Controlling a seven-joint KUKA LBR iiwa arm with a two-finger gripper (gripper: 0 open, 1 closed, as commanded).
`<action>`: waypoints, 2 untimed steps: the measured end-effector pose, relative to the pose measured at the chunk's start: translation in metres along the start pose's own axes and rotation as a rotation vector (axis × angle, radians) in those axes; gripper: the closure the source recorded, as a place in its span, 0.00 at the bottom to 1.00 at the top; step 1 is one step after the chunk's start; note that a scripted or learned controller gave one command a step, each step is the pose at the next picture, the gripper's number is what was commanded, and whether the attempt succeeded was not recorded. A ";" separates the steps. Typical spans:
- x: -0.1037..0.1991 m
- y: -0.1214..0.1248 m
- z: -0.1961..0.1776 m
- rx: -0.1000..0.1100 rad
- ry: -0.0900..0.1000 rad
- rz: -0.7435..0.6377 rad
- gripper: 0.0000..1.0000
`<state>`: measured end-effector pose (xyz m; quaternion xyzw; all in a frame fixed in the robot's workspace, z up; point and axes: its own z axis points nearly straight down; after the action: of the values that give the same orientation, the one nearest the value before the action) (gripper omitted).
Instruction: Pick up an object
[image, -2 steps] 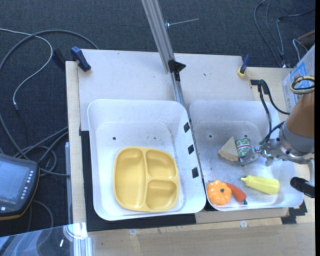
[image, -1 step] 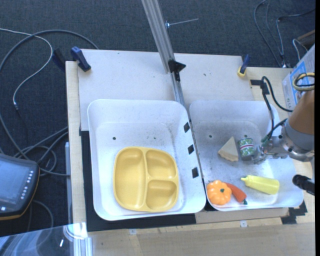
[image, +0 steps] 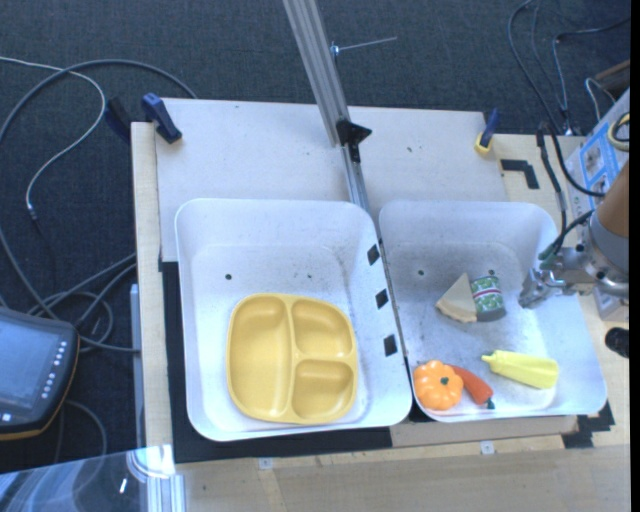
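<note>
Green can (image: 487, 296), small w/ a white label, stands in the right bin (image: 470, 212), about mid-bin, toward the far side. It touches a tan wedge (image: 459, 300) that lies just to its left. Gripper (image: 533, 291) is low over the same bin, just right of the can but apart from it, and nothing can be seen in it. Whether it stands wide or narrow cannot be told from this view, as the metal parts are too small and blurred. The grey arm (image: 612, 235) comes in from the right edge.

Other objs in the right bin sit near the front wall. A yellow piece (image: 522, 369), long and a bit tilted, lies at front right. An orange pumpkin (image: 438, 386) is at the front left corner, w/ a red-orange carrot (image: 474, 385) touching it on its right.

The left bin (image: 270, 212) holds a yellow divided plate (image: 292, 357) w/ three compartments, lying flat near the front. A metal rail (image: 318, 60) runs from the top down btw. the two bins. A blue clamp (image: 160, 115) grips the bench's far left corner.
</note>
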<state>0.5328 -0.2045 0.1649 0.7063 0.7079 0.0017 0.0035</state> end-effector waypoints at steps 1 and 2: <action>-0.008 0.003 -0.047 0.000 0.000 0.001 1.00; -0.008 0.004 -0.076 0.002 0.000 0.000 1.00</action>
<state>0.5364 -0.2125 0.2414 0.7064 0.7078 0.0012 0.0028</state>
